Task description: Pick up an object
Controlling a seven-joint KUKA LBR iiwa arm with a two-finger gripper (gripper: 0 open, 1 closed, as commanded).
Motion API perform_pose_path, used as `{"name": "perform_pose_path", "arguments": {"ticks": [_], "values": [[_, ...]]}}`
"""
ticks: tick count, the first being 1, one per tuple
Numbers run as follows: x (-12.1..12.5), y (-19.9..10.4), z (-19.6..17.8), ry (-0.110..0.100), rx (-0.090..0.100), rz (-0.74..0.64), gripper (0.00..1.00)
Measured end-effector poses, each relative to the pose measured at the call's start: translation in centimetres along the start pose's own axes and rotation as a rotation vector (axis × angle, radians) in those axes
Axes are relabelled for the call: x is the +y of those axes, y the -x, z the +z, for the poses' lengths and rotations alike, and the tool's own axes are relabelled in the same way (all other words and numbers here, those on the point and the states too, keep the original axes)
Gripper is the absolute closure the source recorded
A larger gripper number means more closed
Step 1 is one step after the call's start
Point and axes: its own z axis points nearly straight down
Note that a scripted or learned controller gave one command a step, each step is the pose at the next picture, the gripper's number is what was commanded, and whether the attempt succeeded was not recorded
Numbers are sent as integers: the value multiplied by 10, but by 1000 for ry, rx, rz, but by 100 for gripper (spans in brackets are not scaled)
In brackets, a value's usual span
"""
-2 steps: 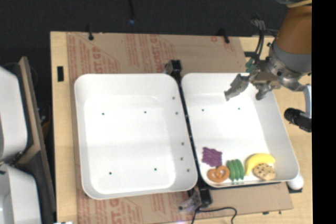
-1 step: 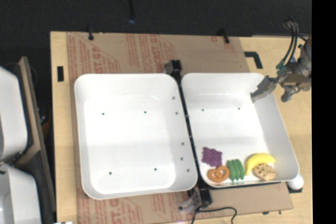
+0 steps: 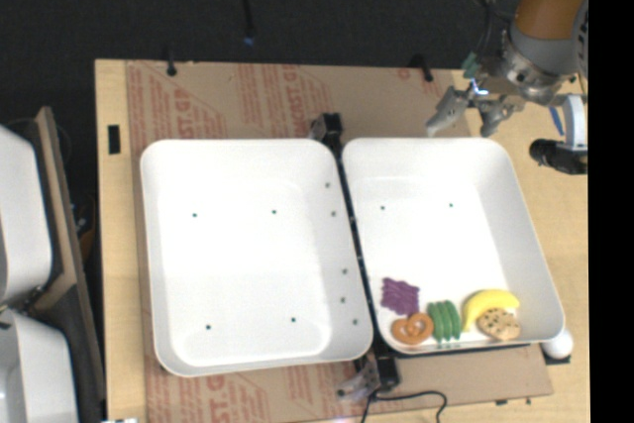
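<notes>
Red print on cardboard sheet (image 3: 248,104), too blurred to read.

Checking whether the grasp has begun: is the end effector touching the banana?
Apart. The camera view shows the end effector above the right bin's far rim, while the banana lies at the near edge, with bare white floor between them.

Toy foods (image 3: 451,314) in right bin's (image 3: 515,203) near corner

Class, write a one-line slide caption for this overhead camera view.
Open gripper hovers above the right bin's far edge; toy foods cluster in its near corner: banana, cookie, pretzel.
</notes>
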Motion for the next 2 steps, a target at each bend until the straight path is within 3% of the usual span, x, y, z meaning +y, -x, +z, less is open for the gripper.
{"name": "perform_pose_path", "arguments": {"ticks": [1,2], "values": [[-84,61,143,-4,0,8,0],[-79,59,126,9,-2,3,100]]}}
